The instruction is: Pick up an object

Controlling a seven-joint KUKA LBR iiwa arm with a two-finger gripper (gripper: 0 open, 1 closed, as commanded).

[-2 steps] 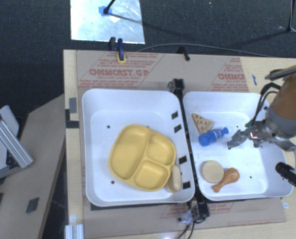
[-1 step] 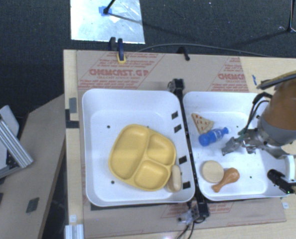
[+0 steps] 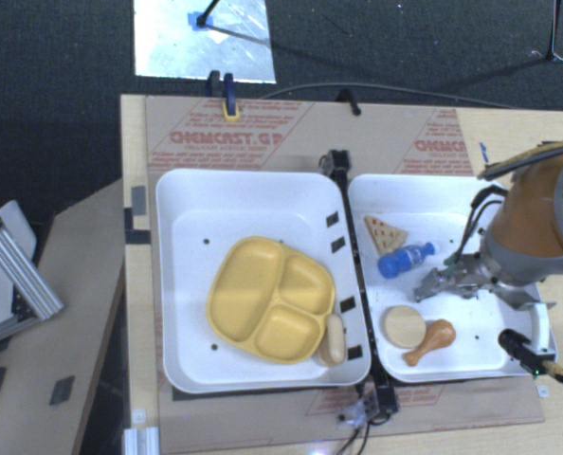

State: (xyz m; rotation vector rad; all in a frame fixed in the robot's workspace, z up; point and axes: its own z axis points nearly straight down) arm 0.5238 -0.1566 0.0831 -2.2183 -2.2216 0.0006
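Overall, nearest the camera lay the front edge of the wooden bench (image 3: 263,410), with a black clip and some wires at the seam between the two white bins. The left bin (image 3: 182,254) held two things: one yellow divided tray (image 3: 270,299) with three compartments, and one pale bread roll (image 3: 334,339) touching the tray's near right corner. The right bin (image 3: 452,373) held four loose things: one round tan cookie (image 3: 405,327), one brown drumstick (image 3: 429,340) just beside it on the right, one blue bottle (image 3: 404,260) farther back, and one triangular slice (image 3: 383,232) with dark spots behind the bottle.

The single grey arm (image 3: 537,226) with its orange band reached in from the right, and its gripper (image 3: 440,285) hung over the right bin between the bottle and the cookie. Nothing showed between its fingers; whether they were spread or closed could not be told at that angle.

Beyond the bins, brown cardboard with red lettering covered the bench. One yellow-and-dark clamp (image 3: 227,95) stood at its far edge. Farther back, dark carpet (image 3: 405,27) covered the floor, with one shiny silver sheet (image 3: 204,25) lying on it. At the left, one metal rail (image 3: 11,263) slanted across.
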